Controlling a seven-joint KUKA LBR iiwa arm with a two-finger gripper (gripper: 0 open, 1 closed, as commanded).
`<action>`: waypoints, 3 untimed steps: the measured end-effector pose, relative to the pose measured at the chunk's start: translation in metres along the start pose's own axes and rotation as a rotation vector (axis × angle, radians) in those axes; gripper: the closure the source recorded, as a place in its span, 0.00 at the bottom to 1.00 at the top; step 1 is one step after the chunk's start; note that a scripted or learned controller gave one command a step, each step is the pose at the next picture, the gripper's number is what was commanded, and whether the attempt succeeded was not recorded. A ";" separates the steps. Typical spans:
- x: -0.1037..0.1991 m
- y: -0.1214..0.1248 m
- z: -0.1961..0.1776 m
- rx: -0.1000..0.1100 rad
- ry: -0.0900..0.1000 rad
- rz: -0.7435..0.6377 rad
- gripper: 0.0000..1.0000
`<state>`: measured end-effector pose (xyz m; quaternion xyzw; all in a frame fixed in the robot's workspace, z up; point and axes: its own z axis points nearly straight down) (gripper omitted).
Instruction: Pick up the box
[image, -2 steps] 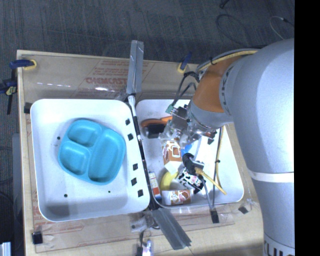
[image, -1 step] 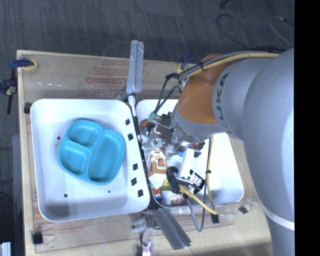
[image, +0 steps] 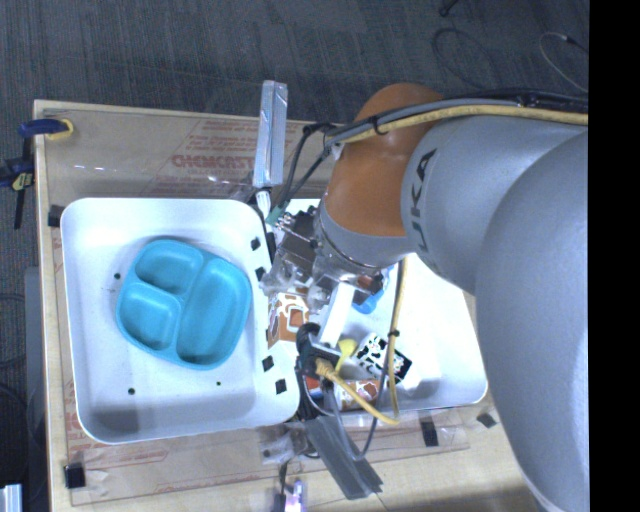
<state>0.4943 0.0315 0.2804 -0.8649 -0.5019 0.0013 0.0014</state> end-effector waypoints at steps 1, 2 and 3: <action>0.001 -0.001 -0.009 0.005 -0.003 -0.010 1.00; 0.043 -0.021 0.008 0.003 -0.003 0.312 1.00; 0.009 -0.027 0.004 0.005 -0.004 0.677 1.00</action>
